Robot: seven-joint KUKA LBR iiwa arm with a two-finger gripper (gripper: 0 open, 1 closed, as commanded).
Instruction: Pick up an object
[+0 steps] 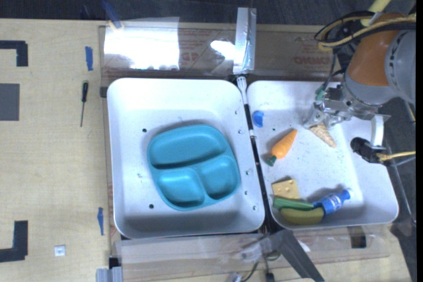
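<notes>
Gripper (pixel 326 117) is low in the right bin (pixel 377 205), far corner, jaws hard to read, can't tell. Carrot (pixel 285 143) lies mid-bin, apart from it; cheese (pixel 285 188), banana (pixel 301 214), bottle (pixel 332 201) along the near wall

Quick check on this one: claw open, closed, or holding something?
Claw: cannot be told; it sits low over the right bin, close by a tan object, with nothing visibly gripped.
</notes>
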